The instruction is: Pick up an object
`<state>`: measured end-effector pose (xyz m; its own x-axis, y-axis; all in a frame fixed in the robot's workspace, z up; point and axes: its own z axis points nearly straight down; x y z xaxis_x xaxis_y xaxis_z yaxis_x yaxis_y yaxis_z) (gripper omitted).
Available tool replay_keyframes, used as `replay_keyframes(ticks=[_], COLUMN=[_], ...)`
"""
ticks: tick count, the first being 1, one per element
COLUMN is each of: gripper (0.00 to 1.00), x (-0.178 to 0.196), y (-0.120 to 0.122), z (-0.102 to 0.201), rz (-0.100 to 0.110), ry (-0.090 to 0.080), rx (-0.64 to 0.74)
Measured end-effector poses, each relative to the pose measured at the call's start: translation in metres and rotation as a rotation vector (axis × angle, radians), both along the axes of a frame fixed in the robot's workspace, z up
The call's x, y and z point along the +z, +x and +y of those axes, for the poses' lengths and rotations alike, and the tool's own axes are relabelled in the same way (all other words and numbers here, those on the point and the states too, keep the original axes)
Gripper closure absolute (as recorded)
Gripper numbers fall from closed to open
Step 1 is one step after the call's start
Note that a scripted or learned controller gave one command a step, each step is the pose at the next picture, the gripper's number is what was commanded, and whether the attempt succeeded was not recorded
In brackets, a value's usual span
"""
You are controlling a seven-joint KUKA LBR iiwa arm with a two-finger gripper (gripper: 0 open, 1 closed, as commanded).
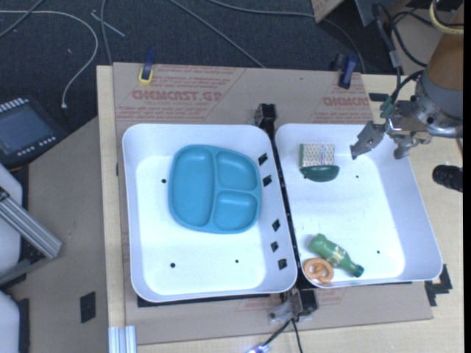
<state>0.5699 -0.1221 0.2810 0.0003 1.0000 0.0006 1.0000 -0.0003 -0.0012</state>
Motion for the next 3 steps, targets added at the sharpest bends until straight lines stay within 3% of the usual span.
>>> replay_keyframes(ticks=[2,3], gripper=[0.00,0.00], x=[-0.099,-0.154], y=[-0.010,-0.004], z=[0.000,-0.006], rz=[0.006,0.006], ry=[0.002,0.002], rx=[-0.001,0.000])
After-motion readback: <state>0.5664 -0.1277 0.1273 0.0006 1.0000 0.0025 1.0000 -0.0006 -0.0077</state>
